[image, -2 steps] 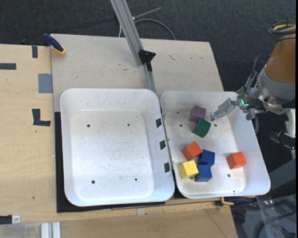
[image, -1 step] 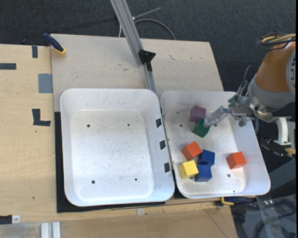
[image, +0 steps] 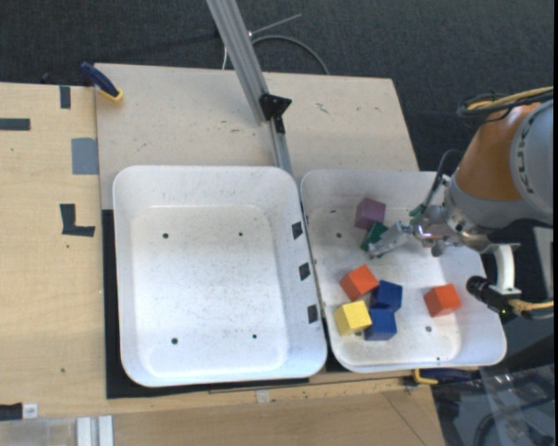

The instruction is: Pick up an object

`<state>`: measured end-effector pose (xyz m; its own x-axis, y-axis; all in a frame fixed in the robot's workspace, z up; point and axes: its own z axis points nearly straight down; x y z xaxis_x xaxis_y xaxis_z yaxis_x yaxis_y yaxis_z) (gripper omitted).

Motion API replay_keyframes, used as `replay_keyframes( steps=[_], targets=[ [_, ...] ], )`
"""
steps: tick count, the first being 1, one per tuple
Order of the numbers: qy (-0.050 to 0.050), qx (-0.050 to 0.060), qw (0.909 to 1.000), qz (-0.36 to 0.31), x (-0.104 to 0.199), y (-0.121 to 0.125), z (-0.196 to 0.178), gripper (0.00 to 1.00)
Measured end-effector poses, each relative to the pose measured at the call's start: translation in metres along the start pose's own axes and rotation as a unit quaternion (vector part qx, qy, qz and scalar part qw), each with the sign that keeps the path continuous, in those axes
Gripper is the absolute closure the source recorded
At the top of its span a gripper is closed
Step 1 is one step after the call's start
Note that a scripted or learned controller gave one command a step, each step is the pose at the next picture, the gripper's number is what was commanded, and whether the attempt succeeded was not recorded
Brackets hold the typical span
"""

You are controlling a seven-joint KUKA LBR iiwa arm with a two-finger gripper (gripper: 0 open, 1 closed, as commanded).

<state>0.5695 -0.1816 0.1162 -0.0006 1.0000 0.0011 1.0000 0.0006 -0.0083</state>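
- The arm (image: 511, 170), grey with an orange band, reaches into the right bin (image: 474, 347) from the right, its tool (image: 383, 240) low over the bin floor just below the purple block (image: 369, 213).
- The tool is dark green and small at this slant; whether it is spread or pressed together cannot be told, and nothing is seen pinched in it.
- By the look of it, the pick is not yet made: every block rests on the bin floor, none lifted.
- What seems left is to close on one block and raise it; the purple block lies nearest, just beside the tool, though whether they touch cannot be made out.
- The other candidates sit in the right bin's lower half: an orange block (image: 359, 281), two blue blocks (image: 387, 295) and (image: 380, 323) stacked close, and a yellow block (image: 352, 318), all bunched and touching or nearly so.
- A red block (image: 442, 299) stands apart, toward the right rim.
- The blocks are plain cubes with flat, matte faces and sharp edges, probably wood or hard plastic.
- Both bins are shallow white trays with rounded corners and speckled, scuffed floors; the left bin (image: 130, 249) holds no blocks.
- The worktop (image: 37, 156) is pale wood, marked with grey tape patches.
- A metal rail (image: 242, 49) slants across the top of the view.
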Motion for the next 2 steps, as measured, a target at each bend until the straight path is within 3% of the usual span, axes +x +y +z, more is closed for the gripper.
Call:
replay_keyframes(
  steps=[1, 2],
  targets=[
    [0.000, -0.002, 1.0000, 0.000, 0.001, -0.001, 0.026, 0.00],
    [0.000, -0.003, 1.0000, -0.001, 0.001, 0.000, 0.015, 1.00]
  ],
)
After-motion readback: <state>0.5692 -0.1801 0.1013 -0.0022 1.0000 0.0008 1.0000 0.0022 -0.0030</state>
